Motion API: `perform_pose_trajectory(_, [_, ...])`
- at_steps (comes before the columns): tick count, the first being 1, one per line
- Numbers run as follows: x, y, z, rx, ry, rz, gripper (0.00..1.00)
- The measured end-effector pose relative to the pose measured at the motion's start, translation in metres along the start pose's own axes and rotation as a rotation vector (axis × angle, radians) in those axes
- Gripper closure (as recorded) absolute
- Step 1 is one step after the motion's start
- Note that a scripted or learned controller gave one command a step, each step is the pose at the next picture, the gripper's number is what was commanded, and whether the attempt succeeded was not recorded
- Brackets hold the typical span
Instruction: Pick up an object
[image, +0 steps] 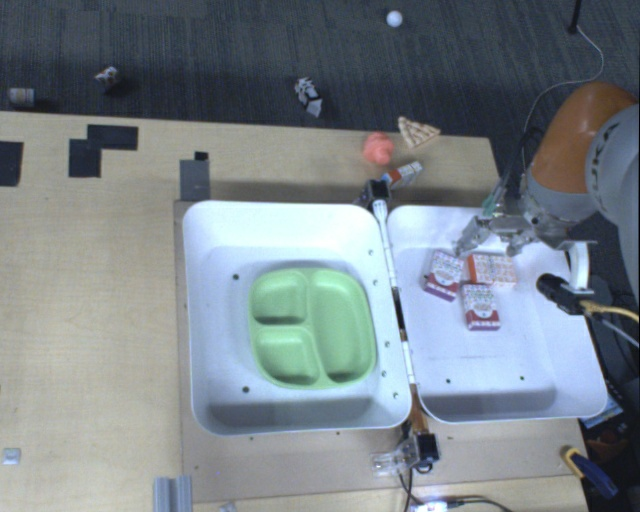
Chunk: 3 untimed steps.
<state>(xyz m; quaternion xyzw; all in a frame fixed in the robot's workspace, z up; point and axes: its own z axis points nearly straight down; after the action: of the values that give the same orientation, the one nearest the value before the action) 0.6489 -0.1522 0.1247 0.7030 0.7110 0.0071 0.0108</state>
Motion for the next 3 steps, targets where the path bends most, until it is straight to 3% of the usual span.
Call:
perform_pose_trajectory(1, [0.019, -0.073, 0.032, 0.009, 0.003, 0.01, 0.0])
perform_pose_trajectory(2, [0.017, -0.069, 0.018, -0.003, -0.004, 0.01, 1.0])
perform_pose_trajectory(3, [-0.05, 0.005, -0.034, 0.018, 0.003, 0.007, 1.0])
